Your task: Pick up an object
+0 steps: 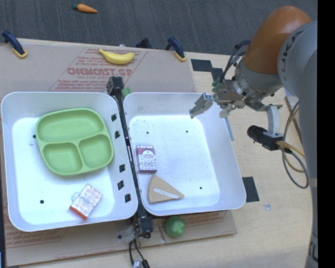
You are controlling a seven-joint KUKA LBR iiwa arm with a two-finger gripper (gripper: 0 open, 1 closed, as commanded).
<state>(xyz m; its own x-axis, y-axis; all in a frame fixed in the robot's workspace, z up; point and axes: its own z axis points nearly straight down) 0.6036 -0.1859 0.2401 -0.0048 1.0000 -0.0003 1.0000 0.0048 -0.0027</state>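
Note:
My gripper (213, 106) hangs over the far right corner of the right bin (223, 166), open, with nothing between its fingers. One finger (200, 105) points down-left over the bin's back rim. In the right bin a small red and white box (146, 158) lies near the divider, and a tan sandwich wedge (163, 191) lies just in front of it. Both sit well to the left of and nearer than the gripper. The left bin (22, 211) holds a green divided plate (73, 140) and an orange and white packet (86, 200).
A yellow banana (117, 55) lies on the cardboard behind the bins. A green ball (175, 226) rests on the cardboard in front of the right bin. An orange carrot (86, 8) lies on the floor far back. Blue clamps (176, 47) hold the board's back edge.

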